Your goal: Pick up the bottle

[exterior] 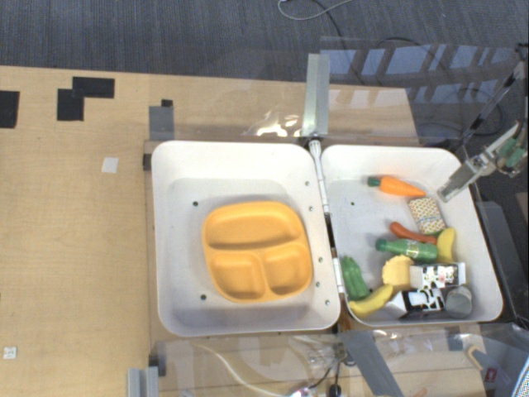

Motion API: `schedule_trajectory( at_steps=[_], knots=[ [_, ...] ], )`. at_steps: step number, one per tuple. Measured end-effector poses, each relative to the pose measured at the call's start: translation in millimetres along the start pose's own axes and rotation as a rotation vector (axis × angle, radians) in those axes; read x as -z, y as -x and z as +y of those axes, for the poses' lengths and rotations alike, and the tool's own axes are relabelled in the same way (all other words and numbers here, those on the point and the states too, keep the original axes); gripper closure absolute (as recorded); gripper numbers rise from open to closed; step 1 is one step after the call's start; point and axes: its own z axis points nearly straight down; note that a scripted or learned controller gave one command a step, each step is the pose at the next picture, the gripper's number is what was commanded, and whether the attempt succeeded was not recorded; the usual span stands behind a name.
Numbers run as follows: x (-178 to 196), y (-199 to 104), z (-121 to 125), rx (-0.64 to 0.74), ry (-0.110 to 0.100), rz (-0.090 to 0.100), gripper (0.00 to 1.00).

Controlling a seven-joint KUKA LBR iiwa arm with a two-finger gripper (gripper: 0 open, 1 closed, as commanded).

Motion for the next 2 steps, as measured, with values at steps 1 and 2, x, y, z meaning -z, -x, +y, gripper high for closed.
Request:
schedule_trajectory(
  at_steps=[1,2],
  knots=[
    [15.3,60.3,-35.9,0.619,0.000,-0.003,0.00],
    [15.1,93.2,-53.5,1.089,-0.001,-0.004,0.00]
  ],
)
